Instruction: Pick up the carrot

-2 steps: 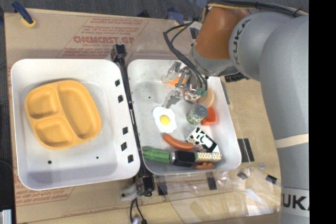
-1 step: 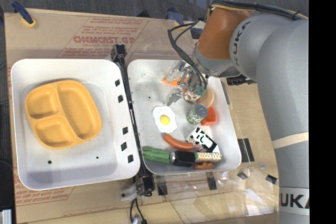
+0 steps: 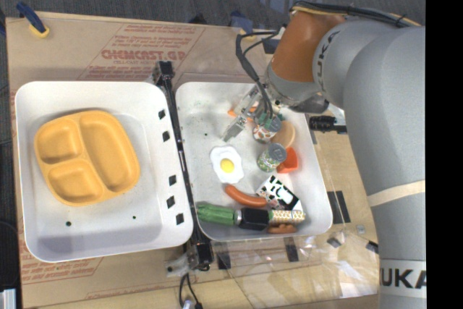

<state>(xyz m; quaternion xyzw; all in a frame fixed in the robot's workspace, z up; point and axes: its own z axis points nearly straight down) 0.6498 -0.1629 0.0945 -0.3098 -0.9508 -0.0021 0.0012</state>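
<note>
In the right bin [image 3: 195,119], a small orange piece [image 3: 232,112] that looks like the carrot's end peeks out at the far side, just left of my gripper [image 3: 247,119]. The gripper is low over that spot and hides most of the piece. I cannot tell whether the orange piece is held. The grey arm with its orange band [image 3: 300,47] reaches in from the upper right.
The right bin also holds a fried egg toy [image 3: 226,164], a small can [image 3: 271,155], a tan disc [image 3: 286,134], a red piece [image 3: 290,161], a sausage [image 3: 244,195] and a green cucumber [image 3: 215,213]. The left bin [image 3: 29,213] holds a yellow divided tray [image 3: 85,155].
</note>
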